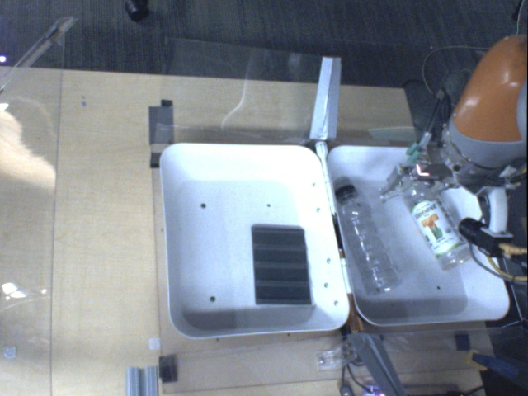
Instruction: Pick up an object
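Arm: grey body with a smooth orange band (495, 85) above the wrist, entering from the right over the right bin (487, 299). The hand (425, 170) sits at the far part of that bin, a small cluster of metallic and dark parts with a greenish bit at the top. Whether its grip is apart or together cannot be told; the parts blur into clutter.

Directly under and just nearside of the hand: a clear plastic bottle with a label (435, 225), white label carrying orange and green print, body lying slantwise on the bin floor. Its upper end reaches up to the hand; contact versus mere overlap cannot be settled.

Left of the hand, close to the dividing wall: a second clear bottle (365, 246), dark cap, ribbed transparent body, lying lengthwise toward the near edge. Apart from the labelled one.

Both bins are shallow, matte white, with rounded corners. Well left of the hand, in the left bin (190, 221): a flat black rectangular block (281, 264) with ridged bands across it, lying flat near the bin's near-right part.

Counter (91, 246): pale wood grain, with clear sheeting glinting over its left part.
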